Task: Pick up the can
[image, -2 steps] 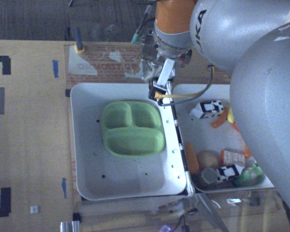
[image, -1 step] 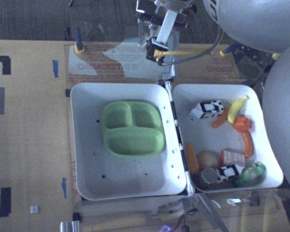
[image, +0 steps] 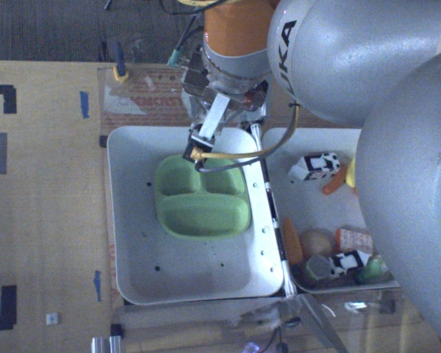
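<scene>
The can [image: 320, 268], seen from above as a dull grey-green round top, stands near the front of the right bin [image: 279, 142]. It sits among other items, touching a black-and-white toy [image: 348, 259]. My gripper [image: 232, 113] hangs below the orange-banded wrist, over the far edge of the left bin [image: 125, 219], above the divider between the bins. It is well away from the can, and nothing shows in its grasp. The arm's large grey links cover much of the right bin.
A green divided plate [image: 203, 197] lies in the left bin just below the gripper. The right bin also holds a cow-patterned carton [image: 316, 166], an orange carrot [image: 334, 184], another carrot [image: 292, 241], a tan round thing [image: 317, 240], an orange packet [image: 354, 237] and a green item [image: 373, 271].
</scene>
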Controlling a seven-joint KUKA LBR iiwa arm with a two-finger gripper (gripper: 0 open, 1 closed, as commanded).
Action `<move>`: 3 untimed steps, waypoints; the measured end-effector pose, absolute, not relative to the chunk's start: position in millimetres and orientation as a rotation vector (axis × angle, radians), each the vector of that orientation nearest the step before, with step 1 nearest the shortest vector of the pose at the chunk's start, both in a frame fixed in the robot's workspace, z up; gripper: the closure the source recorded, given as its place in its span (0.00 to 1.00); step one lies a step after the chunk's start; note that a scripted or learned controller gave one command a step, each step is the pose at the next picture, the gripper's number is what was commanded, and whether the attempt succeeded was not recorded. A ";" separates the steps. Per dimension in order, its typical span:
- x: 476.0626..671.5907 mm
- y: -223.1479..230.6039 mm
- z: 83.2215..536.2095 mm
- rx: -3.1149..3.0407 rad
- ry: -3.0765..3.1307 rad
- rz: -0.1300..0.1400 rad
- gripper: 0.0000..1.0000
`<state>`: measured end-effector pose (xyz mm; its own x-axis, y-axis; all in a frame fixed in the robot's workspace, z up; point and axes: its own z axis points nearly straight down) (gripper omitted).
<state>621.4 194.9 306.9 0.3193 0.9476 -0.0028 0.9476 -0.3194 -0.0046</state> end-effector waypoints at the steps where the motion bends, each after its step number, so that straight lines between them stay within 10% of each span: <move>1: 602.5 226.1 256.8 -2.591 -1.773 0.009 1.00; 2: 642.9 225.8 377.9 -2.545 -1.842 0.002 1.00; 3: 658.1 226.8 315.4 -2.685 -1.628 0.009 1.00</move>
<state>658.1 226.8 315.4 0.4621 0.8868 -0.0038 0.8868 -0.4621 -0.0044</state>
